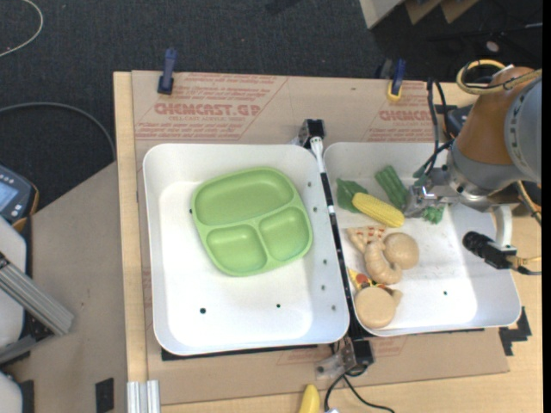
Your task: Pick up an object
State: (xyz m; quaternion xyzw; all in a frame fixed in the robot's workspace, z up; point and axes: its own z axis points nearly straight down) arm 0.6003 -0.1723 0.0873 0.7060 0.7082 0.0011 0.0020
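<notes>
Bins, two, white, side by side at frame centre. Left bin: green divided plate. Right bin: corn cob, green pieces, pizza slice, tan rounded items, possibly bread. Gripper low over the bin's upper right, beside the corn; grip state cannot be told.
</notes>
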